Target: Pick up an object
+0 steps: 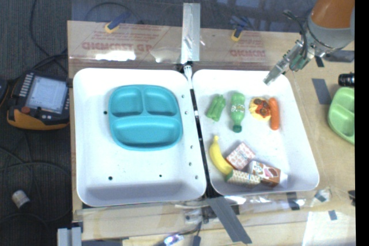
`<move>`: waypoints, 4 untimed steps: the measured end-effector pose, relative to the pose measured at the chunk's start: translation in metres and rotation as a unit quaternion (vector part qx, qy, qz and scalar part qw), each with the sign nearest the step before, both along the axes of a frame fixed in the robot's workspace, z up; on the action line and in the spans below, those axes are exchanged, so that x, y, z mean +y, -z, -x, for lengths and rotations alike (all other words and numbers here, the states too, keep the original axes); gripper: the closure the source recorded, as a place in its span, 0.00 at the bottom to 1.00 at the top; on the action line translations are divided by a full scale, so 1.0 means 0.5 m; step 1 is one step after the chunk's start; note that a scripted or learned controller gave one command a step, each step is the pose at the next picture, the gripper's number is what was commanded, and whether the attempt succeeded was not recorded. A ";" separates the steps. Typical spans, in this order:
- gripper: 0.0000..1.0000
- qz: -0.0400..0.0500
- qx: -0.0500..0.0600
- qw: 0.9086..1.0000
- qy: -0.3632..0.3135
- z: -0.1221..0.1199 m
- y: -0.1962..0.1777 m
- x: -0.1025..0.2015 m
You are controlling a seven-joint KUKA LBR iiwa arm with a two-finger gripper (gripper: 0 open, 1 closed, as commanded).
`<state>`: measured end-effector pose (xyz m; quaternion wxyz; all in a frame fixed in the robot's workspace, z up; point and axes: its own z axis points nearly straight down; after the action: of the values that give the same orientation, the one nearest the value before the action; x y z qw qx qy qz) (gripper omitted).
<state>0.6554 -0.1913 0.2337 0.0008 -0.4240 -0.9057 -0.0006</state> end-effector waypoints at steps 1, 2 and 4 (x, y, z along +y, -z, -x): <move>1.00 0.001 0.003 1.000 0.029 0.121 0.243 0.012; 1.00 -0.001 0.003 0.997 0.080 0.121 0.269 0.071; 0.00 0.002 0.002 0.987 0.161 0.073 0.122 -0.061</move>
<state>0.6186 -0.2218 0.1728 0.0016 -0.5641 -0.8257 0.0023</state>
